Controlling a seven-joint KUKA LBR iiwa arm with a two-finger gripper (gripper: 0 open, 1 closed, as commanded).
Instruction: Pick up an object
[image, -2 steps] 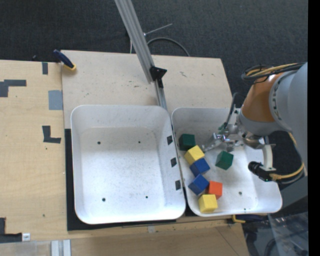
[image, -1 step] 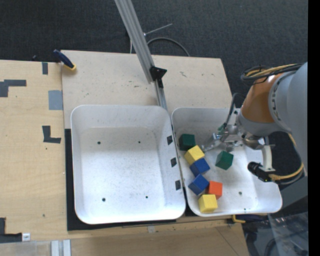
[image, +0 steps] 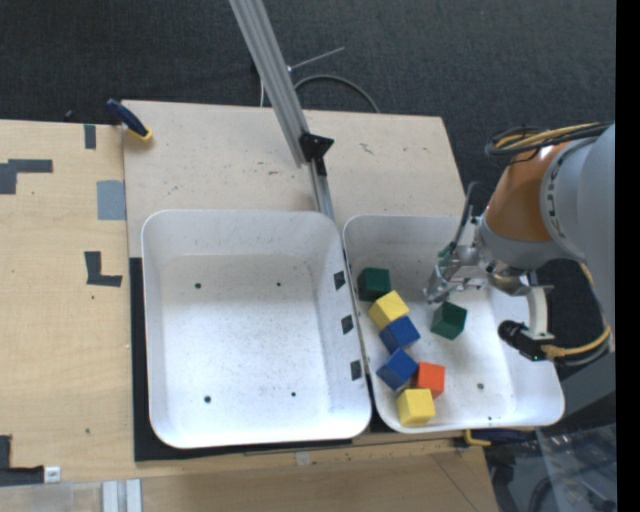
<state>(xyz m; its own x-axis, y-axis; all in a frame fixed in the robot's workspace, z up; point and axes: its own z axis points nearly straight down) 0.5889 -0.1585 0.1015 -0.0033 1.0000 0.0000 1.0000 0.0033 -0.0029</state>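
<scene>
The grey arm (image: 560, 200) with its orange band reaches in from the right over the right bin (image: 520, 400). Its tool (image: 447, 290) hangs just above a dark green cube (image: 449, 320). To the left in that bin lie another green cube (image: 374, 282), a yellow cube (image: 388, 306), two blue cubes (image: 402, 332) (image: 396, 367), an orange cube (image: 431, 377) and a second yellow cube (image: 416, 405). The left bin (image: 170, 300) sits beside it on the tabletop (image: 220, 150).

Left white bin (image: 160, 300) sits beside the right white bin (image: 530, 400), both on a pale wood table (image: 60, 330) over a black mat (image: 137, 400). A metal rail (image: 275, 75) slants from the far side to between the bins; a blue-yellow clamp (image: 130, 120) lies far left, grey tape patches (image: 110, 200) near it. Dark carpet (image: 450, 50) beyond.
</scene>
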